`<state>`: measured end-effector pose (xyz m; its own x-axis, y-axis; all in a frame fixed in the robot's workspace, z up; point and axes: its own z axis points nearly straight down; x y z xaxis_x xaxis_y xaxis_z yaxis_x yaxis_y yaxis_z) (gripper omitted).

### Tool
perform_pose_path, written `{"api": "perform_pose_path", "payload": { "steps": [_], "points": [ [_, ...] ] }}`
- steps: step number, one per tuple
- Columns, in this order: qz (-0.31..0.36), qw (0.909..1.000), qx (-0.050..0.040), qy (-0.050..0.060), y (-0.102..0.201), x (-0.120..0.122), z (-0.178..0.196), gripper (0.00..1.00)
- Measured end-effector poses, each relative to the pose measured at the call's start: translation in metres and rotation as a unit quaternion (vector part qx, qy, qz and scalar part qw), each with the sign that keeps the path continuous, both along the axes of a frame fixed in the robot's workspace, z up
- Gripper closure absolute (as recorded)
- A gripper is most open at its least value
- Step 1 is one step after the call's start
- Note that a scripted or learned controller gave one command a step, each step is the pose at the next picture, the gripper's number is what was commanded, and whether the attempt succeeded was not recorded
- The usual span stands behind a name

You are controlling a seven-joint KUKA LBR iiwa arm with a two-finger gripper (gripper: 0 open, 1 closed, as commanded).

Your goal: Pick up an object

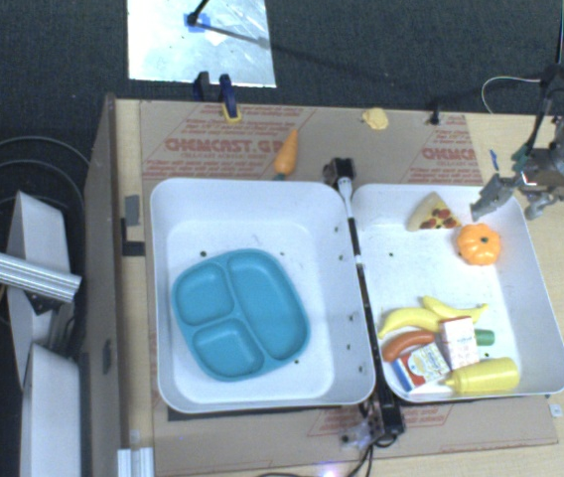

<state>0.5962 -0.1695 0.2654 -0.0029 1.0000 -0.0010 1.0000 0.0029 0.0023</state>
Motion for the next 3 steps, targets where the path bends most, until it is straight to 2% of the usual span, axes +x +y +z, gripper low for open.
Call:
{"api": "perform_pose_path", "payload": {
  "steps": [1,2,3],
  "points": [
    [0.002,1.0000,-0.0002,0.001,-0.009,0.059,-0.104,0.00],
    [0.002,1.0000,0.0000,0.007,-0.010,0.071,-0.182,0.00],
    [-0.001,1.0000,0.0001,0.002,-0.016,0.034,-0.181,0.00]
  ]
}}
